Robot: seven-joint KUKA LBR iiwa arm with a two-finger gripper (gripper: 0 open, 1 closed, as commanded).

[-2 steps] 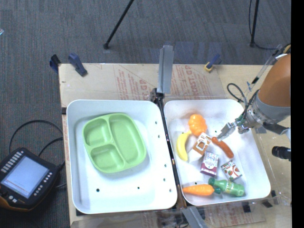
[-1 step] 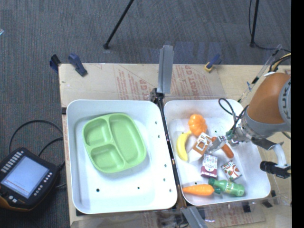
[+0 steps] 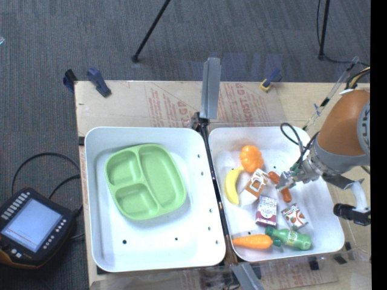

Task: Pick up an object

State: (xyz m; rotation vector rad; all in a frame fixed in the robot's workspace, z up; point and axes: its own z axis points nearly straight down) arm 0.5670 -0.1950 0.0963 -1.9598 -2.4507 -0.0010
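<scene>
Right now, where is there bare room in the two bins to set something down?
Left bin: bare floor along its near edge, below the green tray. Right bin: bare far strip above the pumpkin. Crowded: around the banana, cartons, carrot and gripper.

Dark grey carpet [image 3: 91,29] is covering the floor across the top and left of the frame, with two thin black stand legs [image 3: 156,23] [image 3: 323,23] crossing it at upper middle and upper right. A plywood bench top [image 3: 157,104] is sitting mid-frame, blue clamps [image 3: 97,80] gripping its upper-left edge. A handheld control pendant [image 3: 30,225] is lying at lower left, its black cable [image 3: 42,168] looping over the carpet.
</scene>
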